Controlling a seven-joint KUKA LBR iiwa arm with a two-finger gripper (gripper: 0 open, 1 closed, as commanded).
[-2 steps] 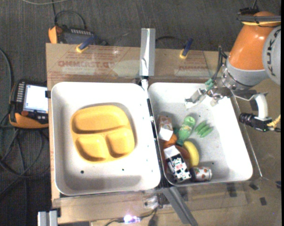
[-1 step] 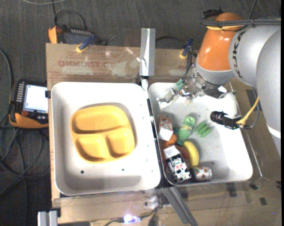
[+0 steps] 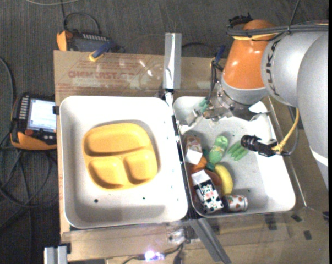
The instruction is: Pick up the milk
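The milk [image 3: 206, 191] looks like the white carton with black and red print lying near the front left of the right bin [image 3: 276, 194]. It rests between the bin's left wall and a banana [image 3: 224, 179]. My gripper [image 3: 208, 110] hangs under the orange wrist band at the back of that bin, well behind the carton and apart from it. Its fingertips are too dark and small to read, and nothing shows between them.
A small brown-and-white carton [image 3: 193, 149], a green bottle [image 3: 217, 149], a green piece [image 3: 237, 153] and a can [image 3: 237, 203] also lie in the right bin. The left bin [image 3: 72, 147] holds a yellow divided tray [image 3: 121, 154]. A black cable plug [image 3: 255, 143] hangs over the right bin.
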